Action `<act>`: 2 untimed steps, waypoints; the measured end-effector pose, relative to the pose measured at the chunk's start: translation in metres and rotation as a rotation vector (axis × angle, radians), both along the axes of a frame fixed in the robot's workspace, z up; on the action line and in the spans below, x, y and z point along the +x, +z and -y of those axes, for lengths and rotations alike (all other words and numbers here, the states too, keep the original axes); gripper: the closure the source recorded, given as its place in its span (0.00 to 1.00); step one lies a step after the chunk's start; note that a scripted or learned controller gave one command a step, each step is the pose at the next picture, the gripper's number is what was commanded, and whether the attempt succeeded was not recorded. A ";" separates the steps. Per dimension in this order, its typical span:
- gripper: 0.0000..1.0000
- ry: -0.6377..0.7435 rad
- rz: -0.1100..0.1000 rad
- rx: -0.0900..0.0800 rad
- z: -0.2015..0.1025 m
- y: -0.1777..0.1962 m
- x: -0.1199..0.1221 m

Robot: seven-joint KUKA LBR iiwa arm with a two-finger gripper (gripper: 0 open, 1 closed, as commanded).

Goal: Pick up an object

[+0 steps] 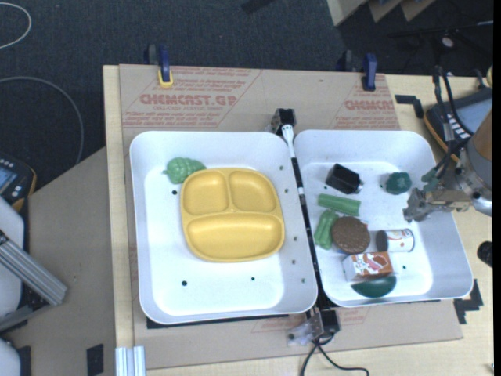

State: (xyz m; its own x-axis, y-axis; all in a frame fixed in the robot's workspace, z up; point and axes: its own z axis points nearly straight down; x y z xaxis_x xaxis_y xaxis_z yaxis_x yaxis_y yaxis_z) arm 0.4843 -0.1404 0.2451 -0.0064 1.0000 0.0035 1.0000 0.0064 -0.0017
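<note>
Filling most of the left white bin (pixel 149 233), a yellow plastic plate with three compartments (pixel 232 213) lies slightly toward the far edge, and a green knobbly lump (pixel 183 168) touches its far-left corner. In the right white bin (pixel 446 280), a black block (pixel 343 178) sits near the far edge, with two green cylinders (pixel 332 215) below it by the left wall. A brown round disc (pixel 349 234) overlaps one of them. Toward the near edge lie a small red-and-white can (pixel 400 240), a red-and-white carton (pixel 368 265) and a dark green curved piece (pixel 373 287), partly tucked under the carton. A teal ball (pixel 397 182) rests far right. The gripper (pixel 417 207) hangs just beside it, blurred; whether it is open I cannot tell.
</note>
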 end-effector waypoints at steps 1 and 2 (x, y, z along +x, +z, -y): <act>1.00 0.000 -0.004 0.001 -0.061 -0.034 -0.006; 1.00 0.002 0.011 -0.002 -0.117 0.045 -0.003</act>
State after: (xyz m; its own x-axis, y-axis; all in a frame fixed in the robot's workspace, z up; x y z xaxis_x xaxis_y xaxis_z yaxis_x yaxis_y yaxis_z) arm 0.4809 -0.0238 0.2905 -0.0088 1.0000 0.0017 0.9999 0.0088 0.0094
